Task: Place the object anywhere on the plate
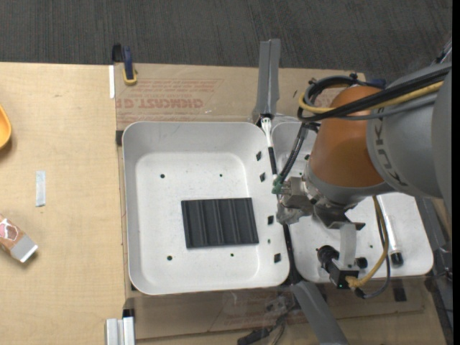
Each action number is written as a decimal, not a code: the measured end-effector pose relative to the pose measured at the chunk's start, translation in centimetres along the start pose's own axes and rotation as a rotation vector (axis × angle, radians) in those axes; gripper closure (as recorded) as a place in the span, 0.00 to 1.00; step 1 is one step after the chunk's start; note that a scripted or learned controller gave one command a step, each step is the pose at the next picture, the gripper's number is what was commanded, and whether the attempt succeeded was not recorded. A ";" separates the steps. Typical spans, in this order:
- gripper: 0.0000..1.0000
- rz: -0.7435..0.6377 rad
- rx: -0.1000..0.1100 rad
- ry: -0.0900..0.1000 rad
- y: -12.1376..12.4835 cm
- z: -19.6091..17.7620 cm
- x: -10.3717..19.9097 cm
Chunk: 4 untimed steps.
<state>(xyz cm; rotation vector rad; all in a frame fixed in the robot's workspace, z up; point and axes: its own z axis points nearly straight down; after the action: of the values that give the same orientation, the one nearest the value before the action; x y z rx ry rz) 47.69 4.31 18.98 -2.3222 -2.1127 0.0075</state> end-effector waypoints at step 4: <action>1.00 -0.192 0.006 -0.007 -0.8 -8.2 9.4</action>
<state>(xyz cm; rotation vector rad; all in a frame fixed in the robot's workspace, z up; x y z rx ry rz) 47.85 13.74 27.20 -2.1087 -2.3258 0.0221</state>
